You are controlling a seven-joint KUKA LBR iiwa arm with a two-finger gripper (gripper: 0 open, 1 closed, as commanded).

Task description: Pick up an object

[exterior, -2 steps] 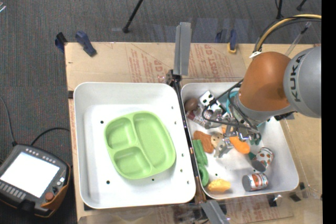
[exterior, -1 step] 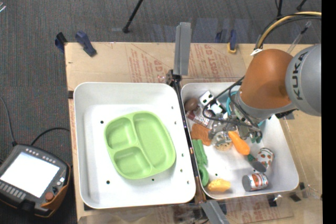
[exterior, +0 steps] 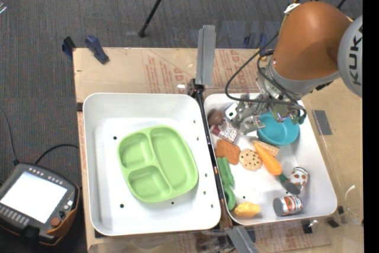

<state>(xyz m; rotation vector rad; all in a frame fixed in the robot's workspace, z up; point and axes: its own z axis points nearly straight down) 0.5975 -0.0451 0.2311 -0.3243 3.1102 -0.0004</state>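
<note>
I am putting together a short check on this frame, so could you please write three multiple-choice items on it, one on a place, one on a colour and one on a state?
1. Where does the green divided plate lie?
A. In the left bin
B. In the right bin
C. On the floor

2. What colour is the bowl beside the gripper?
A. Red
B. Teal blue
C. Yellow

3. How does the small can rest in the right bin?
A. Standing upright
B. On its side
C. Stacked on the plate

Answers:
1. A, the plate sits in the left bin, on its white floor.
2. B, the bowl at the far side of the right bin is teal blue.
3. B, the can's round end faces sideways near the bin's front corner.
</note>
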